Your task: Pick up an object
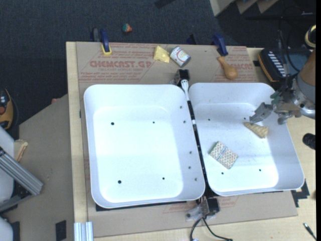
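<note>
Gripper [271, 113] sits over the upper right part of the right bin [281, 182], arm entering from the right and cut off by the frame edge, so most of the wrist is out of view. Fingers [259, 114] look spread apart with nothing between them (small and a bit blurred, so how wide is hard to judge). Just below and left of the fingertips lies a tan wedge-shaped piece [257, 129] on the bin floor; can't tell if a finger touches it. Further down toward the bin's middle is a small patterned square packet [223, 155], lying flat, well apart from the gripper. Left bin [93, 134] shows bare white floor with a few dark dots. On the board behind the bins: a yellow chunk [161, 54], a small grey-white box [180, 56], a brown wooden-looking piece [227, 68]. Their exact identity is unreadable.
</note>
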Controlling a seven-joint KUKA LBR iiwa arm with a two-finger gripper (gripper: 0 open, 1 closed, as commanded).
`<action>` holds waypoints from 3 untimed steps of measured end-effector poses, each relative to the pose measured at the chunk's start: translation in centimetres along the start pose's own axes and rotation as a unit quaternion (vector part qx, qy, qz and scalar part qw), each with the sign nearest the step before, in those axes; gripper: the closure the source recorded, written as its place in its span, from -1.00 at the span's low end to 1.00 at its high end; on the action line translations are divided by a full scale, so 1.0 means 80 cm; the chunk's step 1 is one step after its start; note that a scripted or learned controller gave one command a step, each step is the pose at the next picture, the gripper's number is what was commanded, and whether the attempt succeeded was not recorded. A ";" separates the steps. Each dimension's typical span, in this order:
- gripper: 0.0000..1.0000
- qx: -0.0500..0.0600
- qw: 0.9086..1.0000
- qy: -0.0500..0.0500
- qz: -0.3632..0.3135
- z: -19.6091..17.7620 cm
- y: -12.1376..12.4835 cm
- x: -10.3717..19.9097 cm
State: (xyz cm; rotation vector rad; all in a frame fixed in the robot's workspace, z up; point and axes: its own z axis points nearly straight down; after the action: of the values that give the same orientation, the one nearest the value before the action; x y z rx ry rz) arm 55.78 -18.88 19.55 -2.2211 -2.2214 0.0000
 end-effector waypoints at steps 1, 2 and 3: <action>-1.00 0.003 1.000 0.002 -0.004 0.146 0.017 0.109; -1.00 -0.008 1.000 0.001 -0.005 0.004 0.086 0.200; 1.00 -0.002 1.000 -0.001 -0.001 0.000 0.081 0.192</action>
State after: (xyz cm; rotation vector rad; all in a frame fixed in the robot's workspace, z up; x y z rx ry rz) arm 62.30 -3.49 19.58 -2.2211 -2.2264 -0.0028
